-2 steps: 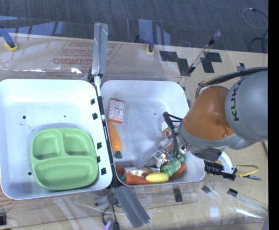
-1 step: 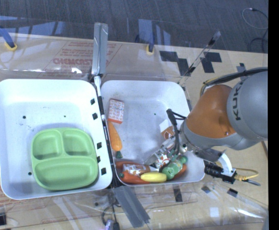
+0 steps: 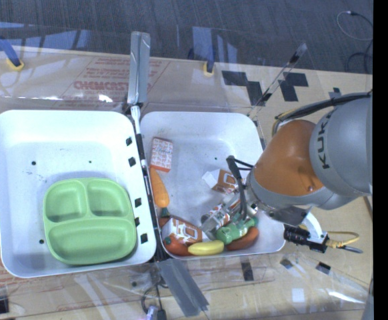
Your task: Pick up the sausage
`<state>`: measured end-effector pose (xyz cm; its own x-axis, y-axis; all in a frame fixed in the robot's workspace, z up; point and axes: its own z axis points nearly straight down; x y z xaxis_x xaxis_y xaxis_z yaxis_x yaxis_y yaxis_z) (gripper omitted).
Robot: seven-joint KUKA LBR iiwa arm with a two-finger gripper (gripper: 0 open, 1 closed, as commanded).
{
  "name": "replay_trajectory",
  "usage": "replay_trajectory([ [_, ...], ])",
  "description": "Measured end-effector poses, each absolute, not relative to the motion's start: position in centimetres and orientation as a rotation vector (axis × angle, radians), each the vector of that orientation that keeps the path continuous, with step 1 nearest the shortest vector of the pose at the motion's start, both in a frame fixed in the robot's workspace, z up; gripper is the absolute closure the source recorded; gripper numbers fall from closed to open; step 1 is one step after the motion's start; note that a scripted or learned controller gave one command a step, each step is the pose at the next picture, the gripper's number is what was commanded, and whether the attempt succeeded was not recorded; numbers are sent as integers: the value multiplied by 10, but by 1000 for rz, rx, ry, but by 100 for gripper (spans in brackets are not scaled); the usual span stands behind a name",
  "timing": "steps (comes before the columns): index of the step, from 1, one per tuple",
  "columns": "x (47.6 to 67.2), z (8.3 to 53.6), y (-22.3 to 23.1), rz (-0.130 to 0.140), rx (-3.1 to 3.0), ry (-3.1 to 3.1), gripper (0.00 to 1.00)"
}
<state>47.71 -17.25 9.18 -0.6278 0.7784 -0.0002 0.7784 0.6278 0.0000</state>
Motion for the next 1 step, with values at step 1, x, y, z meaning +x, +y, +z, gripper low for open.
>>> replay_trajectory([
  [1, 554, 93, -201, 3, 1294, 2862, 0],
])
